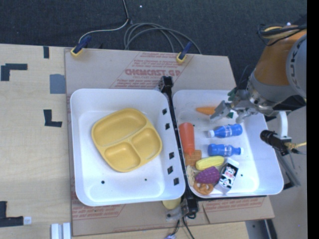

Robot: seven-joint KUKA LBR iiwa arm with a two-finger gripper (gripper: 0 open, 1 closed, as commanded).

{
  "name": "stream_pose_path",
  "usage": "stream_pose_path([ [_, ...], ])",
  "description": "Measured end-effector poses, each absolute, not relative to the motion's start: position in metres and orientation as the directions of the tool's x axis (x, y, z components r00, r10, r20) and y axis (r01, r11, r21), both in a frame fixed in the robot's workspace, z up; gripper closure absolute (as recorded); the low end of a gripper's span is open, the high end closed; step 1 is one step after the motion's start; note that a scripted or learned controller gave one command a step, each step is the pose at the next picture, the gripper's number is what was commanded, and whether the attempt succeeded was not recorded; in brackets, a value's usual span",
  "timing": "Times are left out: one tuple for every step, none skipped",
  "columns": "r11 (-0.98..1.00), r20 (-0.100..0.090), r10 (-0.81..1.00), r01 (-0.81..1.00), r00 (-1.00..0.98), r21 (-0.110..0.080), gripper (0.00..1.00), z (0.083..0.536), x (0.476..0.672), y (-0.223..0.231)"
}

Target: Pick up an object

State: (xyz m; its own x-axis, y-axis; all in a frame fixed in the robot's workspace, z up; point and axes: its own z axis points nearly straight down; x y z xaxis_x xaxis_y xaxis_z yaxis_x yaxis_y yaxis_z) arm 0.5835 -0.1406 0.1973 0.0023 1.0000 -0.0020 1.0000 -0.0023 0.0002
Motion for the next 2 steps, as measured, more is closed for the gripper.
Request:
stream_pose_path([
  [0.006,-0.002,1.000,1.000,-0.006,0.007,0.00,0.098,0.673,-0.113],
  [0.005,-0.003,1.000,1.000,-0.005,0.009,1.00,0.114,0.671,-0.114],
])
